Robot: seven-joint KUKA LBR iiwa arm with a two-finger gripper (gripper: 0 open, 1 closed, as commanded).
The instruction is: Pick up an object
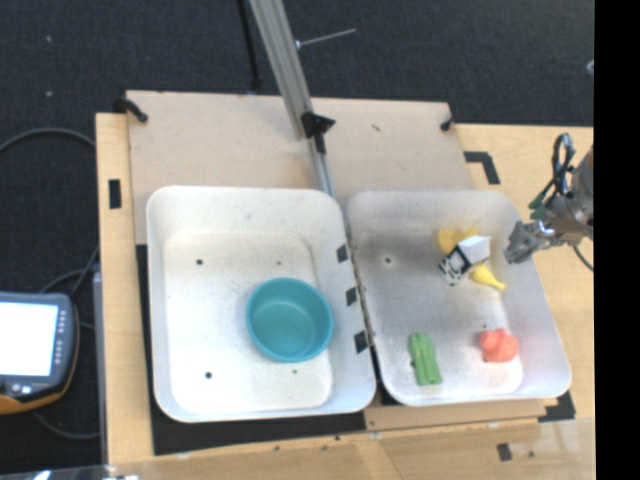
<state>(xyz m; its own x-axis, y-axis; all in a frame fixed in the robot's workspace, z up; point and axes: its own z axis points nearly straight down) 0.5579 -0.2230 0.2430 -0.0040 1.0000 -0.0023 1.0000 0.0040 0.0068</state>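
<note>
We take the right bin [400, 268] as our landmark. The pincer [522, 243] hangs at that bin's right rim, toward its far half, reaching in from the side where the arm enters. We cannot tell how far it is opened, and we see nothing between its tips.

Just inside the rim from the pincer lies a small cluster: a yellow object [452, 238] toward the far side, a white and black block [464, 258] touching it, and a yellow banana-shaped piece [488, 279] at the near end of the cluster. The cluster sits close to the pincer but apart from it.

Toward the bin's near right corner rests an orange-red lump [498, 346], close to the right wall. A green ridged piece [425, 358] lies along the near wall, toward the middle, well apart from the lump. The bin's left half and centre are bare floor, so open room there is wide, while the lump and the green piece have walls close by.

Touching the right bin's left rim stands the left bin [180, 228], with a teal bowl [289, 318] upright in its near right part, near the shared edge. A metal pole [285, 58] rises slantwise from the counter [230, 138] beyond the seam between the bins.
</note>
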